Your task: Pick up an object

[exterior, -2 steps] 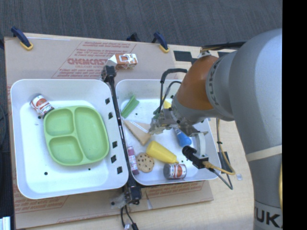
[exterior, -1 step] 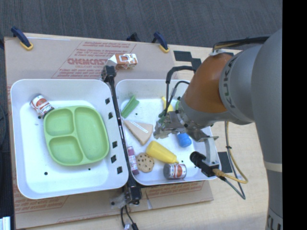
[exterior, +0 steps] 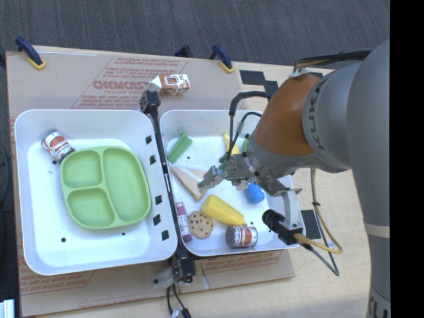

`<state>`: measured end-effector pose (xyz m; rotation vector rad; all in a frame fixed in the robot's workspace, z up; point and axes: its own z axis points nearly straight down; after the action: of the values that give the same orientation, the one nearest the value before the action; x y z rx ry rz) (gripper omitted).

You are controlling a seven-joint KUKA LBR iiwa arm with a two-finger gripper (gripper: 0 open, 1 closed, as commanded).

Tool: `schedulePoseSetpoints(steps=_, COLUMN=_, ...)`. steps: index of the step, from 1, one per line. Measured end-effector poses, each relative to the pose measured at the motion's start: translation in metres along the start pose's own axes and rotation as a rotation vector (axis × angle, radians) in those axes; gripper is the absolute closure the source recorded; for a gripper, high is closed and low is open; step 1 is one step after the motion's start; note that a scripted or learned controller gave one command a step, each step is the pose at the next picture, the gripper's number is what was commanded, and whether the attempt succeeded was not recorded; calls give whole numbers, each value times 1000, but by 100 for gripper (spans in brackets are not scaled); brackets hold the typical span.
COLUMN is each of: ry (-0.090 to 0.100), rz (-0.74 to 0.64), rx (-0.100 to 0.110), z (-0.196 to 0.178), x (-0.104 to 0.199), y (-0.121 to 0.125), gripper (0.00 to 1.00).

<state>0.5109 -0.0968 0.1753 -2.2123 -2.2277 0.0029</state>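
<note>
I reach in from the right, my grey arm [exterior: 344, 111] and its orange band [exterior: 288, 114] hanging over the right bin [exterior: 199, 118]. My gripper [exterior: 217, 175] sits low in the middle of that bin, fingers pointing left, their tips just above the wedge [exterior: 187, 180], a tan piece lying at a slant beside the bin's left wall. From up here I cannot tell how far apart my fingers stand, and I see nothing between them.

Around the gripper: a green block [exterior: 179, 147] lies up and to the left, near the wall; a yellow cone [exterior: 222, 211] lies just below; a blue ball [exterior: 255, 193] sits just under my wrist. Along the bin's near edge rest a cookie [exterior: 200, 224] and, to its right, a can [exterior: 242, 236] on its side.

The left bin [exterior: 30, 237] holds a green divided plate [exterior: 105, 187] and a second small can [exterior: 57, 145] in its far left corner, just touching the plate's rim.
</note>
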Motion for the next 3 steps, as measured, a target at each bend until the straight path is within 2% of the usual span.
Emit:
schedulePoseSetpoints(steps=1, ry=0, rz=4, rx=-1, z=30, x=-51, y=68, gripper=0)
schedulePoseSetpoints(steps=2, ry=2, rz=0, rx=-2, z=-17, x=45, y=73, gripper=0)
schedulePoseSetpoints(steps=3, ry=-1, rz=0, rx=-5, z=-86, x=24, y=139, gripper=0)
